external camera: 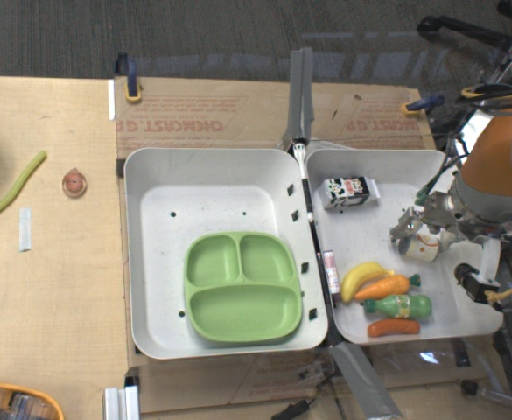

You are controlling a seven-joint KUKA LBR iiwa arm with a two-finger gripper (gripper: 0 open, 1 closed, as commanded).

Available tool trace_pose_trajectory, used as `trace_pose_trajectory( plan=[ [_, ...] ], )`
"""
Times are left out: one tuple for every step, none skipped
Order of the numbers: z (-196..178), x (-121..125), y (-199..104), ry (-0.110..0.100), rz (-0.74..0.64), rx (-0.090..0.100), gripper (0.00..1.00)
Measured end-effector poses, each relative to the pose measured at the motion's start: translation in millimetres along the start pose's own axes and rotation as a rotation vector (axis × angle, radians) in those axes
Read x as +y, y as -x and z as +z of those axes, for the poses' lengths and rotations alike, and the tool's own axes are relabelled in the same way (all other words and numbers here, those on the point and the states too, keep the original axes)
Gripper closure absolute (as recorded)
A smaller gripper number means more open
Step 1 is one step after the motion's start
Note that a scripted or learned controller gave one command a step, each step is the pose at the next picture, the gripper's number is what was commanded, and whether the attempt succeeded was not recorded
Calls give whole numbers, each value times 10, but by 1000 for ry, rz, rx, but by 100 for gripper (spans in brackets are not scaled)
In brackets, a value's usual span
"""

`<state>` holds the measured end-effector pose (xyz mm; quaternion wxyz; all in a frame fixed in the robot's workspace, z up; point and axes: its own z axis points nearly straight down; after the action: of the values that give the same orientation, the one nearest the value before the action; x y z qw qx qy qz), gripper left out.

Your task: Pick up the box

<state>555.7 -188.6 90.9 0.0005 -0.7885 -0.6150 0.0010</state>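
Note:
The box (350, 191) is a small white carton with dark print, lying in the back left part of the right bin (387, 157). My gripper (416, 231) hangs low over the right side of that bin, well to the right of the box and a little nearer the front. It is not touching the box. A small white object with an orange patch (425, 249) sits right beneath it, partly hidden by it.
A banana (364, 278), a carrot (389, 287), a green bottle (401, 305) and a red-orange piece (393, 327) lie at the right bin's front. A green divided plate (242, 287) sits in the left bin (150, 234). A pink stick (329, 272) rests by the divider.

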Motion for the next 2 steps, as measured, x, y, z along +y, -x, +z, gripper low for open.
trace_pose_trajectory(
  plan=[
    [-7,399,38,0,30,5,0],
    [-577,747,-605,3,-164,-1,0]
  ],
)
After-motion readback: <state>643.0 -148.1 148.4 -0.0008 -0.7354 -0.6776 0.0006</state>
